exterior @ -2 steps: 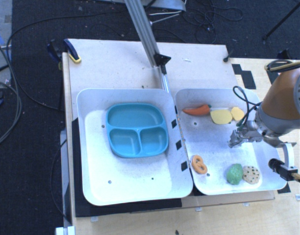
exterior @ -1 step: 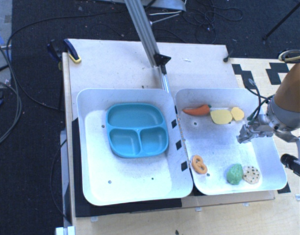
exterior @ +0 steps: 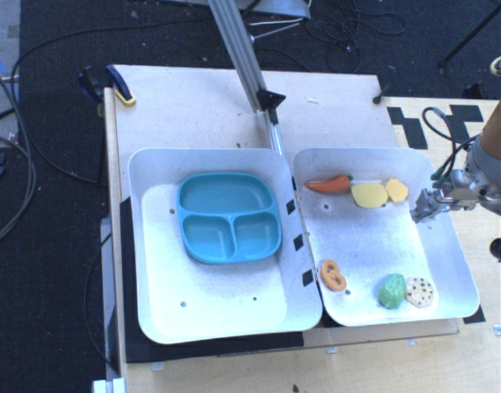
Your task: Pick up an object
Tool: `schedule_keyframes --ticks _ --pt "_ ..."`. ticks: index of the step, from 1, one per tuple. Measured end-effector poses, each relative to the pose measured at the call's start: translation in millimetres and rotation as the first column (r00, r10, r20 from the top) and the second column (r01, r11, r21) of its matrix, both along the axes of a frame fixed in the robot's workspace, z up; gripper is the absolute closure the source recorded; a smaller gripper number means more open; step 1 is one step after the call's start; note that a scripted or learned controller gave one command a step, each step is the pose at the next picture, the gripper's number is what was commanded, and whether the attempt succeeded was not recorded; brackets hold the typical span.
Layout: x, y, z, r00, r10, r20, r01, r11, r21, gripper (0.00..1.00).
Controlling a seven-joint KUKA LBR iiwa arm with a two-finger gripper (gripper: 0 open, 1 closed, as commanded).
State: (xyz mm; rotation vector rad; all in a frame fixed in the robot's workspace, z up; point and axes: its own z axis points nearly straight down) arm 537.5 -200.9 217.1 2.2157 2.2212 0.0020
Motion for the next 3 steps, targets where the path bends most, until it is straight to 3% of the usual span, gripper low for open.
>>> schedule_keyframes --ticks 1,3 --pt "0.9 0.0 51.3 1.0 0.0 -0.001 0.0 1.0 0.0 1.0" --pt "-3.7 88.6 54.6 1.0 0.0 -0.004 0.0 1.0 0.002 1.0"
